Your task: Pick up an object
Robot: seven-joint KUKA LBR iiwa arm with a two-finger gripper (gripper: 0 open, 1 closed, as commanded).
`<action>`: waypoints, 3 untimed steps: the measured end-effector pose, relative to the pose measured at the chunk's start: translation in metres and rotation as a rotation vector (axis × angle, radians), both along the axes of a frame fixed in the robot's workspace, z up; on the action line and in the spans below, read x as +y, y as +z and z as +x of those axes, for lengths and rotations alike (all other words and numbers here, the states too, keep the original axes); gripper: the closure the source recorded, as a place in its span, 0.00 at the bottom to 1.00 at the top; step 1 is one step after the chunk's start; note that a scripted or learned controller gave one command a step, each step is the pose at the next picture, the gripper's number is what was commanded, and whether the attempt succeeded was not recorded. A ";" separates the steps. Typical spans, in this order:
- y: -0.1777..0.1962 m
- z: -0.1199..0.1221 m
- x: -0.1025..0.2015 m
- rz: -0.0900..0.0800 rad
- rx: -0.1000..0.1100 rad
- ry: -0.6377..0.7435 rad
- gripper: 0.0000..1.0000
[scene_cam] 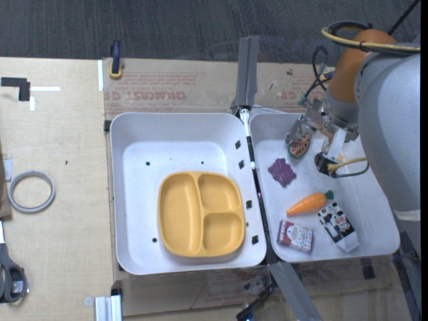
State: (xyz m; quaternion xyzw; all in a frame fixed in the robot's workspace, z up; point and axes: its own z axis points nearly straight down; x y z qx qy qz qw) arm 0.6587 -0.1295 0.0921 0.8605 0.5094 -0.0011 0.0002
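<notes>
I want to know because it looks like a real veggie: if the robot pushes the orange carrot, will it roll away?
The carrot probably rolls: it looks round and tapered, so it would likely curve rather than go straight. It lies on the smooth white bin, so it may slide too. It looks like a light, stiff toy.

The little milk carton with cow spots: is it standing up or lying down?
Lying down. The milk carton rests flat on its side on the floor of the right bin, just right of the carrot.

smooth glossy white plastic bins (pixel 127 199). matt yellow plastic divided plate (pixel 200 214). pale wood-grain bench (pixel 53 246). brown cardboard (pixel 174 89) with printed lettering. bumpy purple plastic grape bunch (pixel 282 172). smooth orange plastic carrot (pixel 306 204). printed paper cartons (pixel 295 236). matt grey arm casing (pixel 394 112).
</notes>
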 end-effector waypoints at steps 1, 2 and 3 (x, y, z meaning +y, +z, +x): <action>0.010 0.000 0.001 -0.002 0.001 0.005 1.00; 0.029 -0.009 0.030 0.000 0.000 0.151 1.00; 0.109 0.000 0.054 0.000 0.000 0.024 1.00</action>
